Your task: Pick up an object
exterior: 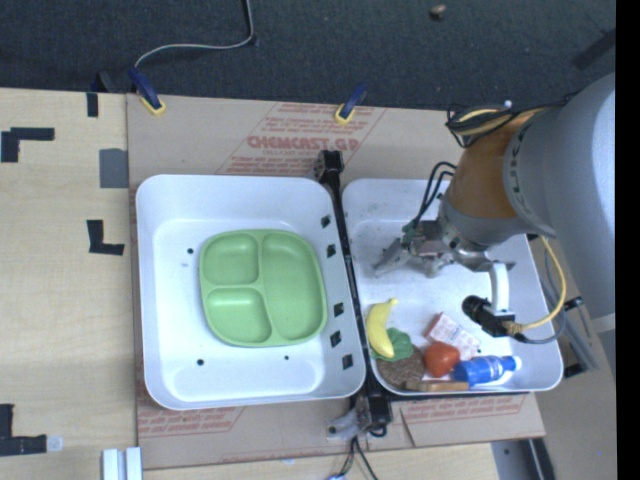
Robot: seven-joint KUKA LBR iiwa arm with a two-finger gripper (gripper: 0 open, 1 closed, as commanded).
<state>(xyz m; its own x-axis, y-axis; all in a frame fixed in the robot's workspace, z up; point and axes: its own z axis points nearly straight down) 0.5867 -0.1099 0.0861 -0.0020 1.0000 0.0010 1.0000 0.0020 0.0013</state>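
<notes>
Your worktop (60, 268) carries two white bins side by side, so one can feed the pick and the other receive it. The left bin (165, 368) holds a green divided plate (263, 286), lying flat near its middle, well apart from the arm. The right bin (545, 363) has its clutter bunched in the near corner: a banana (381, 328) against the dividing wall, something green just beside it, a red piece (442, 357), a small packet (449, 329) and a blue-capped bottle (487, 369) at the front rim. Any of these could be your object. The tool (392, 259) sits low over the bare far half of that bin, its fingers spread a little and nothing between them, away from the pile.
</notes>
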